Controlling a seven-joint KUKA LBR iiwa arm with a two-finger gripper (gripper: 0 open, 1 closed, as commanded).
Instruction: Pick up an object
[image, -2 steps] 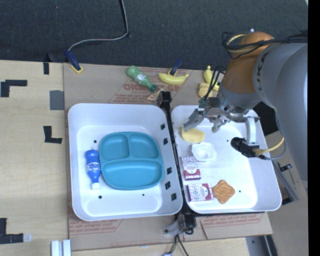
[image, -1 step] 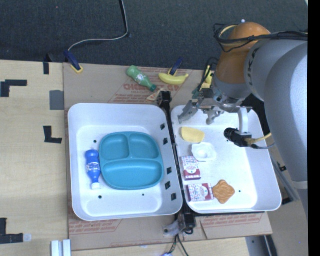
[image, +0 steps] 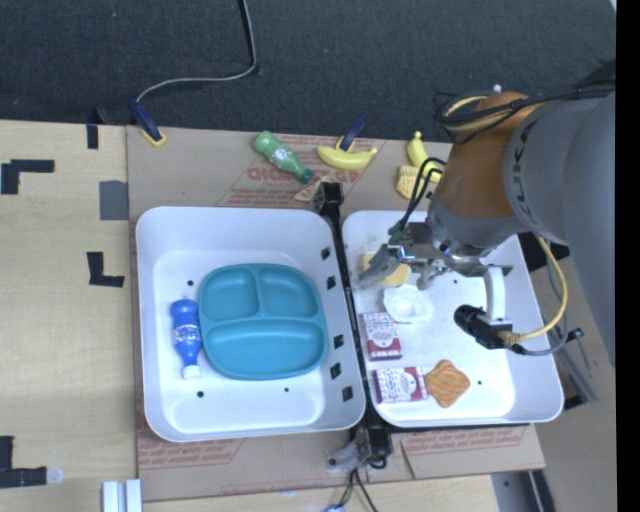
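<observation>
Hovering low over the upper left part of the right-hand shallow white bin (image: 530, 400), the grey arm's two-finger gripper (image: 400, 268) sits just above a small yellow object (image: 383, 266) near the bin's left wall, though whether it is open or closed I cannot tell. That yellow piece looks light and rigid, probably smooth plastic that may slip, so a pinch across its narrow middle seems wisest. Beside it lie a small white cup-like piece (image: 404, 305), two flat red-and-white packets (image: 381, 335) and a tan cookie-shaped toy (image: 448, 383).
</observation>
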